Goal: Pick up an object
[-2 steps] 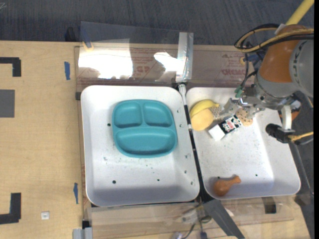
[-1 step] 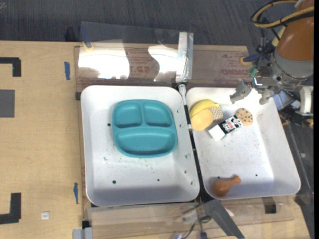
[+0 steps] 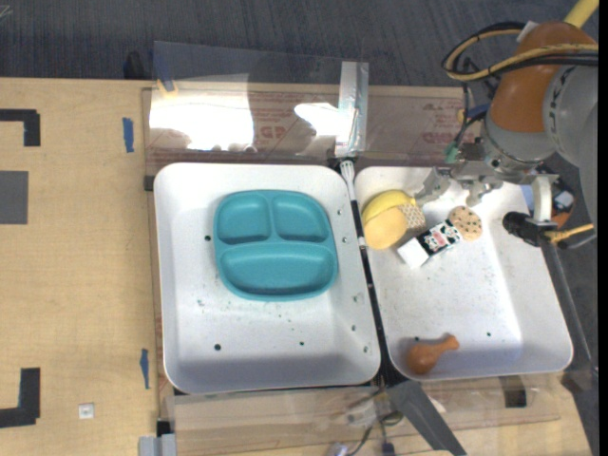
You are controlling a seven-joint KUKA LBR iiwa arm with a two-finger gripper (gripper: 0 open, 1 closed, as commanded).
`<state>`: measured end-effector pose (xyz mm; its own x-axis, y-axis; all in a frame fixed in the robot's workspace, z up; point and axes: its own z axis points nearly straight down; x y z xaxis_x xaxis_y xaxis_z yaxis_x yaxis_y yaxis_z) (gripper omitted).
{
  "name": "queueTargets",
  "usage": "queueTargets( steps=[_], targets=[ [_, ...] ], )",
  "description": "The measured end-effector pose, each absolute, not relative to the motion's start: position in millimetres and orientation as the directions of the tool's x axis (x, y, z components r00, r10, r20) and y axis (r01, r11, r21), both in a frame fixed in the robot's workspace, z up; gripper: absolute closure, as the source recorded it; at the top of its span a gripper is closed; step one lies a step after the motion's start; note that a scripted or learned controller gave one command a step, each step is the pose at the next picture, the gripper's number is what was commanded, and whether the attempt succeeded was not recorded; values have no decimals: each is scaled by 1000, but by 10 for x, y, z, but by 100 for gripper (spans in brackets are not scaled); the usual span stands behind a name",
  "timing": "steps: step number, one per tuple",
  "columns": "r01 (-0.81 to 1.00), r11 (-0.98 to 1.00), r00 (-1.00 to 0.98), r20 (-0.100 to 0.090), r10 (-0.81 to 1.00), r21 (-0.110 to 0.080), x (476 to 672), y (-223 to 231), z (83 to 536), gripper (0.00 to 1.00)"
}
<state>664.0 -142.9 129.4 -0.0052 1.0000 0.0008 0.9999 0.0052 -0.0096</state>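
wooden bench [image 3: 66,283] fills the left of the frame, with dark floor across the top. you see two white bins side by side. the left bin [image 3: 180,340] holds a teal divided plate [image 3: 275,243], lying flat at its centre. the right bin [image 3: 494,302] holds a yellow lemon-like object [image 3: 385,218] at its upper left, touching a small speckled piece, with a black-and-white box [image 3: 432,242] and a round cookie [image 3: 465,221] just beside it. a brown drumstick-shaped toy [image 3: 432,352] lies against the lower rim. the right bin's middle floor is bare. your gripper [image 3: 454,180] sits at the upper right, over the bin's top edge near the cookie; whether it is clenched or released, you cannot tell.
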Motion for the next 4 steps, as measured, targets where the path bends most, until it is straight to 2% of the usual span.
queueTargets(
  steps=[1,2,3,4],
  targets=[
    [982,-189,189,0,982,9,6705,-1722,923,0],
    [998,-61,61,0,998,3,6371,-1738,1345,0],
    [998,-61,61,0,998,4,6375,-1731,1436,100],
    [998,-62,62,0,998,2,6371,-1732,1427,0]
  ],
)
